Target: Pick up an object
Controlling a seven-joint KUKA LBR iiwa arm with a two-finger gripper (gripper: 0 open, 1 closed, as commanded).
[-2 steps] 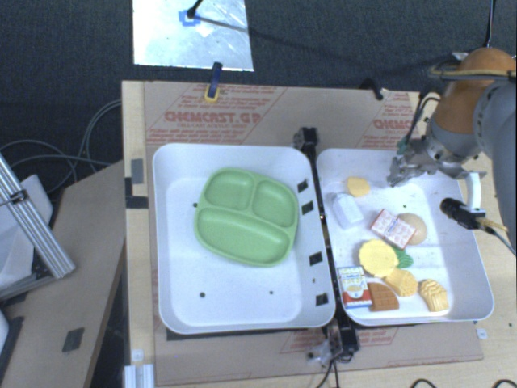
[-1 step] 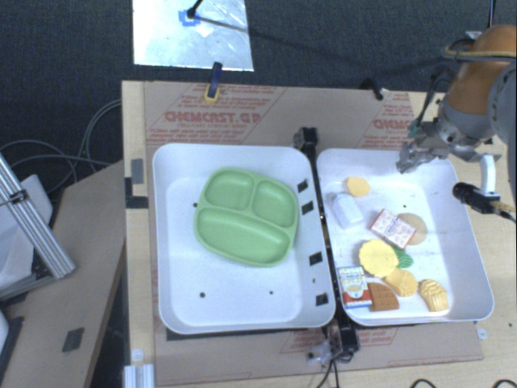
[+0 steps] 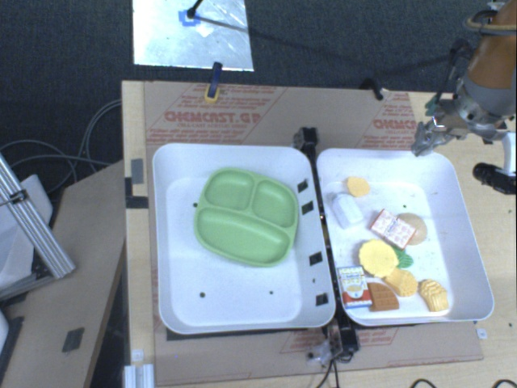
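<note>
The right white bin (image 3: 464, 225) holds several toy food pieces: a small yellow round piece (image 3: 358, 187), a white block (image 3: 348, 210), a red-and-white packet (image 3: 393, 228), a tan disc (image 3: 414, 226), a yellow disc (image 3: 378, 258) over a green bit, a brown piece (image 3: 383, 298), a small printed carton (image 3: 352, 284) and yellow-orange chunks (image 3: 434, 294). My gripper (image 3: 426, 138) hangs at the bin's far right corner, above its rim, away from the pieces. Nothing shows between its fingers.
The left white bin (image 3: 174, 241) holds a green divided plate (image 3: 245, 216). A black hinge strip (image 3: 318, 217) runs between the bins. A shiny metal sheet (image 3: 192, 23) lies at the back. An aluminium frame (image 3: 28, 225) stands at the left. Cables trail on the floor.
</note>
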